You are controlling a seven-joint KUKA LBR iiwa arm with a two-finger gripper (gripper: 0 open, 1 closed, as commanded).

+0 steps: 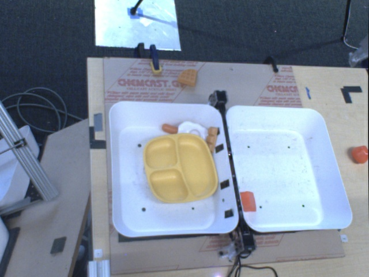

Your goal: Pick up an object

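We see a yellow divided tray (180,168) in the left bin (124,212), with a small orange sausage (170,128) and a white piece (192,129) just behind it. An orange block (248,201) sits in the right bin (323,212) by its left wall. End effector state: we cannot tell.

A yellow divided tray (180,168) lay in the white left bin (130,212); an orange block (248,201) marked the white right bin (323,172).

the yellow divided plate (180,168) covers part of a white object (192,128) behind it. a small orange thing (360,154) on the worktop (323,85) is too small to identify.
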